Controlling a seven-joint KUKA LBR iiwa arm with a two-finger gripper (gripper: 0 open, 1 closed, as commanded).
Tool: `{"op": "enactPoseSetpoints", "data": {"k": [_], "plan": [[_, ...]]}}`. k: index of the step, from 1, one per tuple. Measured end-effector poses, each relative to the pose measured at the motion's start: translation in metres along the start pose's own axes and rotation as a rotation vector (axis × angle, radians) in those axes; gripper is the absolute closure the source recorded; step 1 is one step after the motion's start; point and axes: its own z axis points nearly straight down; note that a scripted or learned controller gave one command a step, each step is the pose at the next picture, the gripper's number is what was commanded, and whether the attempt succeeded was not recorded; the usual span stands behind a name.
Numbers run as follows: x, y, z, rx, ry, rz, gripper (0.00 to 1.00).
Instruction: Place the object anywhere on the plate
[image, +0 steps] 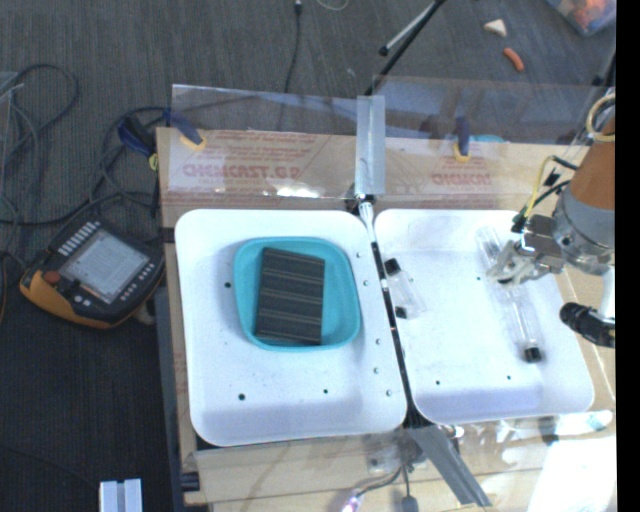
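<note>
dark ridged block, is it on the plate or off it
On it. The dark ridged block lies flat inside the blue plate in the left bin, plate rim showing on all sides.

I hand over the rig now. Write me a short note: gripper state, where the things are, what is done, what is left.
Gripper: over the right white bin, at its upper right part; whether the fingers are open or shut is not visible.
Things: the dark ribbed rectangular block lies flat on the blue square plate in the left white bin.
Done: the block is resting on the plate, apart from the gripper.
Left: seemingly nothing; only confirm the placement.
</note>
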Motion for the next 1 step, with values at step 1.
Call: {"op": "enactPoseSetpoints", "data": {"k": [1], "plan": [[0.0, 0.0001, -0.0002, 0.0, 0.0, 0.0, 0.0]]}}
